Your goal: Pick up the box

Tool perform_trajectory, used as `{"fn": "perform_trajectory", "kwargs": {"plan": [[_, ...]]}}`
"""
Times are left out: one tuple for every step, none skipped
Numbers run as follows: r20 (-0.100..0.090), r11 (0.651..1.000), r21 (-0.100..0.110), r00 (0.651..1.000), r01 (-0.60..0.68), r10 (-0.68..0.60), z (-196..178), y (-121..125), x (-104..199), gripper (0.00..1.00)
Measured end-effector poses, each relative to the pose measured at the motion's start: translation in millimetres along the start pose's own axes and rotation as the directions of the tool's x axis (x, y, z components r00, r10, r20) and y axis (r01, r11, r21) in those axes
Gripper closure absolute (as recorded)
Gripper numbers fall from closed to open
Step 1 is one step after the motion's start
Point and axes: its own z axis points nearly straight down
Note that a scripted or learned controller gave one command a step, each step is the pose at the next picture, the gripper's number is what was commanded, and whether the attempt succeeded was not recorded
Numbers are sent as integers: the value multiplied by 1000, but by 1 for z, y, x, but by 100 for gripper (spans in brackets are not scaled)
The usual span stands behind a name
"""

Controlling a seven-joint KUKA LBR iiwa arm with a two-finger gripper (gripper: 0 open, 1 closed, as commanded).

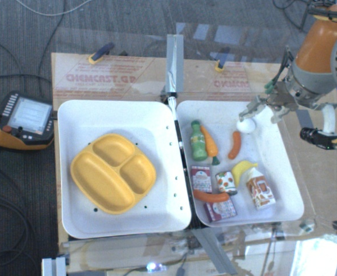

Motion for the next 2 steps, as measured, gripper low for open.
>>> {"fn": "perform_trajectory", "kwargs": {"plan": [[0, 994, 0, 994, -112, 112, 133, -58, 47, 0], [-1, 960, -22, 960, -281, 281, 137, -99, 47, 0]]}}
